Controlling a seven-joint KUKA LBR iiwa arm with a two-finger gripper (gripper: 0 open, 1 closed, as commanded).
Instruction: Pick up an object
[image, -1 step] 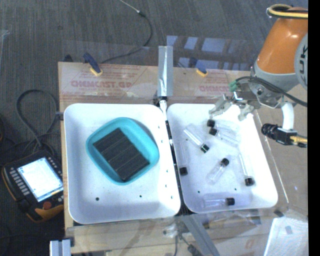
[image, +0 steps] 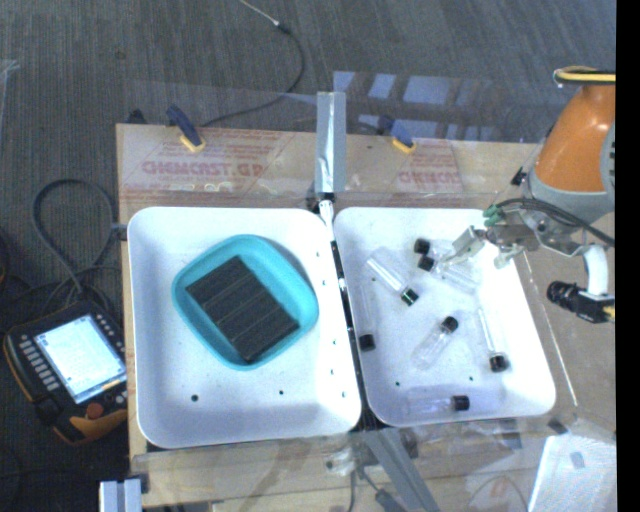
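Capped vial (image: 436, 404) at front rim; claw (image: 468, 243) over right bin (image: 530, 395), grip state unclear.

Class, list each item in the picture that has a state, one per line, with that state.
End effector: over the right bin's upper right part.
Clear vials with black caps: lying flat, scattered in the right bin.
Blue bowl: upright in the left bin, dark ridged block inside.
Handheld screen: lit.
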